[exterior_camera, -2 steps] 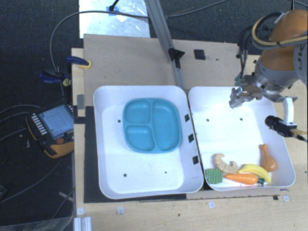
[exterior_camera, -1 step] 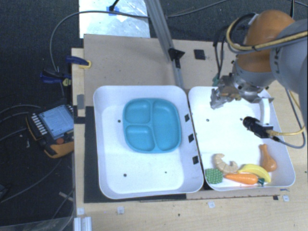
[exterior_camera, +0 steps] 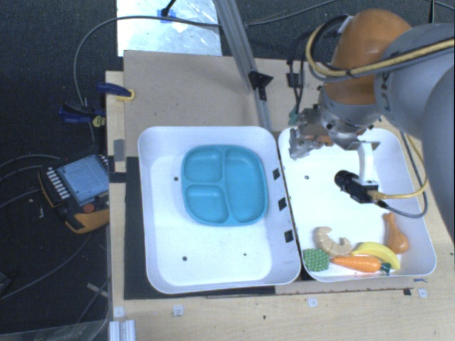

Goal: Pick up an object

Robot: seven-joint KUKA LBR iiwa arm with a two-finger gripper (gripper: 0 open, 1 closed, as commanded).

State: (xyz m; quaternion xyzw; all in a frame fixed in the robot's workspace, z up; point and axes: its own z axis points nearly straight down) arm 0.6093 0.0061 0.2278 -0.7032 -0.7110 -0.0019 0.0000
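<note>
- Camera view, nearest edge first: right bin [exterior_camera: 419, 254] holds a cluster of toy food along its near wall, all well apart from the arm.
- Carrot [exterior_camera: 355, 263] lies with its long axis running roughly 9-to-3 o'clock, touching the banana [exterior_camera: 375, 251] just behind it; a green piece [exterior_camera: 316, 259] sits at the carrot's 9 o'clock end.
- Pale curled piece [exterior_camera: 333, 241], croissant-like, rests just beyond the green one. Brown drumstick shape [exterior_camera: 395, 234] stands off at 3 o'clock, long axis about 11-to-5.
- Left bin [exterior_camera: 160, 261] carries a blue divided plate [exterior_camera: 225, 184], upright, nothing on it.
- Farther back: gripper [exterior_camera: 307, 139] hangs over the far left corner of the right bin. Nothing seen between its fingers; whether they are spread or closed I cannot tell.
- Key relation: the food lies at about 5 o'clock from the gripper, toward the near wall. Judgement: the curled piece is the closest candidate; carrot wants a grasp across its short width.
</note>
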